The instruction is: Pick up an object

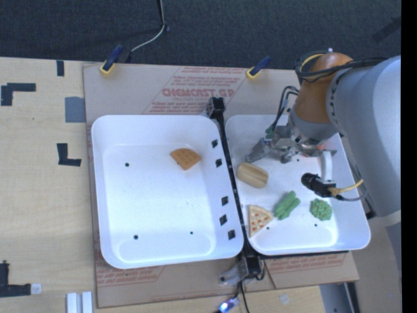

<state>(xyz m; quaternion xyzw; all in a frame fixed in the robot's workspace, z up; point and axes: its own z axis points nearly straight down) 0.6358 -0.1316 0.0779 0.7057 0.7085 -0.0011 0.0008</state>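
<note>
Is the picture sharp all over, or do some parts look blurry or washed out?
In the camera view, the two shallow white bins are bright and nearly washed out, with soft shadows along their walls; the tan bread-roll piece and green leafy toy look slightly soft; the big grey arm, close to the lens, is blurred.

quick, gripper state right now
Gripper: open, holding nothing, low in the right bin just above the bread roll.
</note>
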